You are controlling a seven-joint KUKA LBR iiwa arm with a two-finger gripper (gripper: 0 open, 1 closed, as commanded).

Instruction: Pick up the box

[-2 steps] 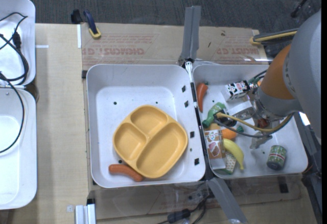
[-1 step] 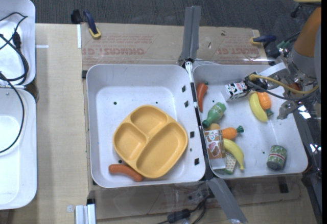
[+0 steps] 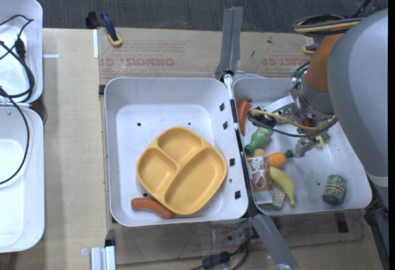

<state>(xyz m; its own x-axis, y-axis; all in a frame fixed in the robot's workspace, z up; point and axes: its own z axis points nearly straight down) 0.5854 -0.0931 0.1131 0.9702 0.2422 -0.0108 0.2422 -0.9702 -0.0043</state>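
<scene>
The box (image 3: 258,177) is a small carton with a brown and white label. It lies flat in the right bin (image 3: 355,158), against that bin's left wall near the front. A yellow banana (image 3: 283,183) rests beside its right edge, and an orange fruit (image 3: 276,159) sits just behind it. My gripper (image 3: 305,144) hangs over the middle of the right bin, below the orange band (image 3: 320,69) of the arm. It is to the right of the box and further back, apart from it, with cables looped around the wrist.
The right bin also holds a carrot (image 3: 243,114), a green bottle (image 3: 259,139) and a small can (image 3: 334,189). The left bin (image 3: 117,139) holds a yellow divided plate (image 3: 182,169) and a sausage (image 3: 151,206). A metal divider post (image 3: 231,40) stands between the bins.
</scene>
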